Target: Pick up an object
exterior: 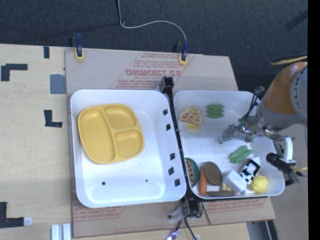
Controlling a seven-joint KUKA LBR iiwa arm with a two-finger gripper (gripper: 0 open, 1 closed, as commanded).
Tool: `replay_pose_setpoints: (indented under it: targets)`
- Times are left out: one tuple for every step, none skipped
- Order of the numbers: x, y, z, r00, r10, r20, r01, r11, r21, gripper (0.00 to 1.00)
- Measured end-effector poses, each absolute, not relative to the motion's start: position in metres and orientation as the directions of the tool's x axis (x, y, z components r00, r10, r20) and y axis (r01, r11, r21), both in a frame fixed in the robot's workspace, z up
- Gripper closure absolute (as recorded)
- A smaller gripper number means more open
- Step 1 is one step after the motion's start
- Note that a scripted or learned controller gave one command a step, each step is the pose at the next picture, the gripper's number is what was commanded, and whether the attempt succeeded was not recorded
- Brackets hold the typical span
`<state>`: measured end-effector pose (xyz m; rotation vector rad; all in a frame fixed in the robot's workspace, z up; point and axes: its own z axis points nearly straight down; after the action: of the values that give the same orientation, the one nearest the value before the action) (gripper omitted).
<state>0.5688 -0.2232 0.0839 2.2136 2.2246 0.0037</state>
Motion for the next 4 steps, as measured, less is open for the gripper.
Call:
replay_pose_setpoints:
  targets:
    - [0.628, -0.204, 0.083, -0.006, 1.0, -0.001, 1.0, 0.006, 0.002, 0.0]
    - [0.671, -0.159, 0.083, -0.007, 1.0, 0.001, 1.0, 0.007, 0.001, 0.0]
    - [0.669, -0.162, 0.09, -0.005, 1.0, -0.002, 1.0, 0.005, -0.004, 1.0]
    - [0.607, -0.11, 0.16, -0.004, 1.0, 0.001, 1.0, 0.004, -0.001, 1.0]
